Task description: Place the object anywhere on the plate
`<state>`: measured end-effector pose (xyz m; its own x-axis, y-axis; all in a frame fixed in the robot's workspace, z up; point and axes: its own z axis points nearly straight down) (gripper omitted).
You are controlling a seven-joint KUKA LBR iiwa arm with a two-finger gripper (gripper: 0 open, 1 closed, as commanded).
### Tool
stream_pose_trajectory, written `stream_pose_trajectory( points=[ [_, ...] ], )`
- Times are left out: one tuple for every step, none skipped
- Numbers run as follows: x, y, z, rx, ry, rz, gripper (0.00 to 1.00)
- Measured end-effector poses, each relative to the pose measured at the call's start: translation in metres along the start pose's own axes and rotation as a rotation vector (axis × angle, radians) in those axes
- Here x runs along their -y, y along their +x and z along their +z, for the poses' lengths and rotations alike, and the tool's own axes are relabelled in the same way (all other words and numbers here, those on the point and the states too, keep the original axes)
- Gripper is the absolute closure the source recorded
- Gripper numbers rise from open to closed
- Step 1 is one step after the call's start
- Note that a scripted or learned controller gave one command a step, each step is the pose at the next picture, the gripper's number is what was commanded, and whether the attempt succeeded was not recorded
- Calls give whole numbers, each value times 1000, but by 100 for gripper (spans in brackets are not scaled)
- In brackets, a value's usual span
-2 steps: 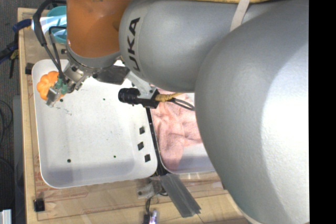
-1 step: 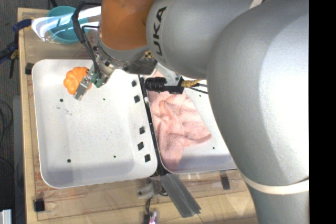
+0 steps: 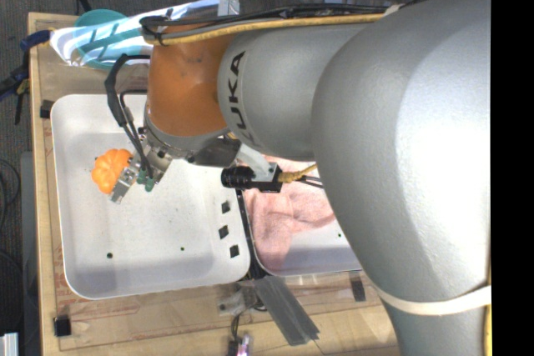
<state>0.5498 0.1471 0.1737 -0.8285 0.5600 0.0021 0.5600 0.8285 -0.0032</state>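
Over the left white bin (image 3: 125,263) the grey KUKA arm (image 3: 350,96) reaches in, gripper (image 3: 133,178) low beside an orange object (image 3: 108,168) on the bin floor, touching or nearly; finger opening unclear, can't tell. Pink cloth (image 3: 279,221) in right bin (image 3: 309,267)

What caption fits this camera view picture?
Robot claw beside an orange object in the left white bin.
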Motion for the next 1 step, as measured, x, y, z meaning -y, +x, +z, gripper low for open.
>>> stream_pose_trajectory(
  points=[
    [40, -56, -29, 2, -1, 30, 100]
  ],
)
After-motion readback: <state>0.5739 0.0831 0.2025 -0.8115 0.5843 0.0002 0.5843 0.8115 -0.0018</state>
